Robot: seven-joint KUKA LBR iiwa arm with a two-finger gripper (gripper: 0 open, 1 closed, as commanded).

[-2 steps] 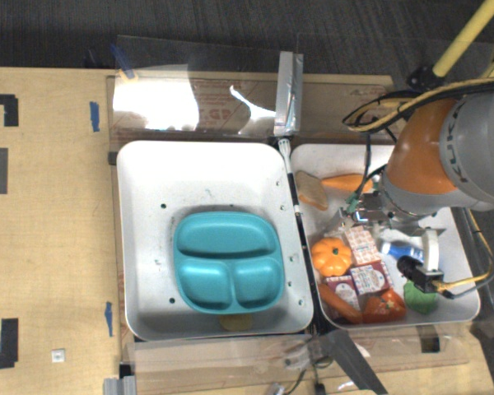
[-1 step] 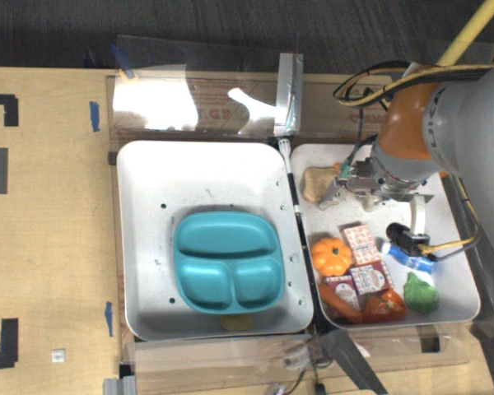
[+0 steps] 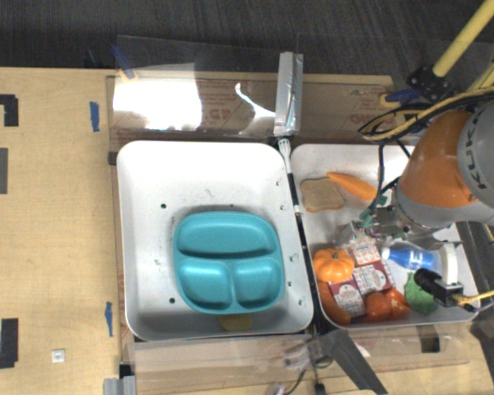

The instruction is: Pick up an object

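The right bin holds a pile of toy food: a slice of bread, a carrot, a small orange pumpkin, a red-and-white packet, a red tomato, a blue-and-white bottle and a green piece. My gripper reaches down from the orange-banded wrist into the middle of this bin, just above the packet and beside the bottle. Its tips are hidden among the objects.
The left bin holds a teal divided tray. A clear divider stands at the back between the bins. Cables and a yellow pole lie behind the right bin. Cardboard covers the bench at left.
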